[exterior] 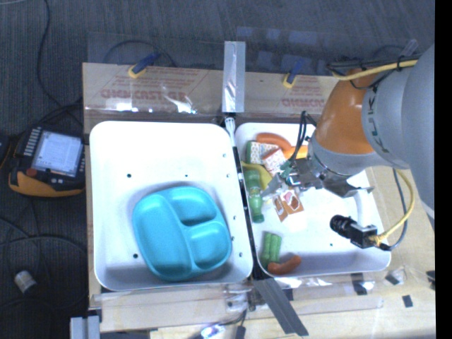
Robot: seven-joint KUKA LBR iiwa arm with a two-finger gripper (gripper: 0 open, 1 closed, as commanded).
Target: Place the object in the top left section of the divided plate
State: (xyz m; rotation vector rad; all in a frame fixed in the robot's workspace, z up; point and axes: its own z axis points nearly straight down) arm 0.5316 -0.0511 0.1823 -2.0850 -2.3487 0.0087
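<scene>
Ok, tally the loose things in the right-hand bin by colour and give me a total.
Orange: 2, far orange piece and near orange piece
Green: 2, green bottle and green block
Yellow: 1, yellow piece
Printed red-and-white: 2, far packet and near packet
Total: 7 visible; the arm covers part of the pile.

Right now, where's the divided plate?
The blue divided plate lies in the left bin, toward its lower right corner, close to the wall shared with the right bin.

A handheld screen pendant (pixel 48 162) lies left of the bins.
</scene>
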